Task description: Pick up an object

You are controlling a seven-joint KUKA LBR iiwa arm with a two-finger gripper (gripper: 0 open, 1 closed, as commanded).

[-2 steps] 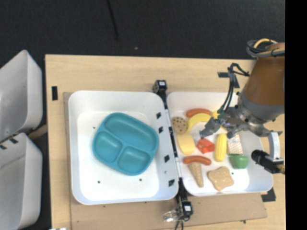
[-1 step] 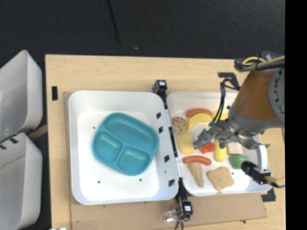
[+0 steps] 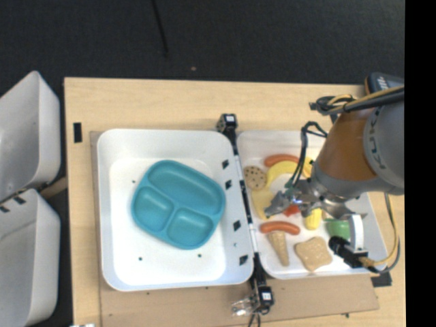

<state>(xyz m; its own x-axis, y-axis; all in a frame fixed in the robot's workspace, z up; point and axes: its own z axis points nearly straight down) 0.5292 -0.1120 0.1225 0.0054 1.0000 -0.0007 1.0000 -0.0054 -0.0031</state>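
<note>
Wooden bench (image 3: pixel 157 101), two white bins. Gripper (image 3: pixel 278 206) low in right bin (image 3: pixel 272 139), fingers spread, nothing between; hot dog (image 3: pixel 280 228) just below fingertips, yellow banana (image 3: pixel 279 173) above. Same bin: round speckled cookie (image 3: pixel 255 177), cone (image 3: pixel 278 248), toast slice (image 3: pixel 313 254). Left bin (image 3: pixel 116 251): teal sectioned plastic plate (image 3: pixel 178 204).

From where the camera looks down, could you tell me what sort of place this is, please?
Probably a robot grasping test bench, not a kitchen: a grey, orange-banded arm over two shallow white bins on a pale wooden board, with toy-like food beside a blue divided plate.
</note>
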